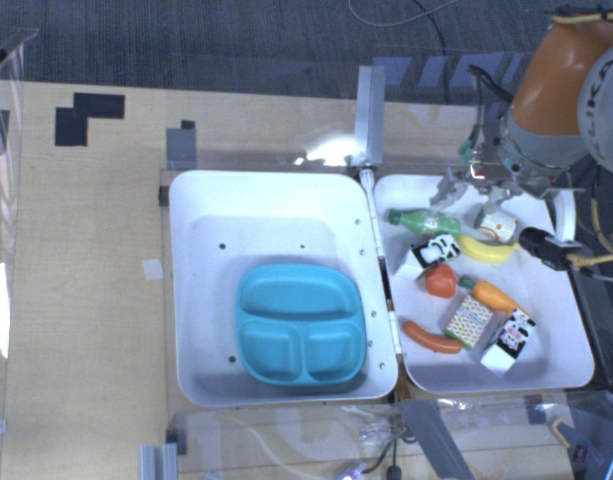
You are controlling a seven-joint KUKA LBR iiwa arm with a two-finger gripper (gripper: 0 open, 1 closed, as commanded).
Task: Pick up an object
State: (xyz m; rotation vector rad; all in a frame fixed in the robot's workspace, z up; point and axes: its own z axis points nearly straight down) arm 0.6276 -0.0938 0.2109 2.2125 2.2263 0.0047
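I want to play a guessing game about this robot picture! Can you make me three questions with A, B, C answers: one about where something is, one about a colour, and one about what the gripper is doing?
1. Where is the blue tray?
A. In the left bin
B. In the right bin
C. On the bench outside the bins

2. What colour is the bottle?
A. Red
B. Green
C. Purple

3. What is the gripper doing?
A. Carrying the banana
B. Resting on the blue tray
C. Hanging over the far end of the right bin with nothing between its fingers

Answers:
1. A, the tray lies in the left bin.
2. B, the bottle is green with a white cap.
3. C, the gripper is above the right bin, and the banana lies on the bin floor.
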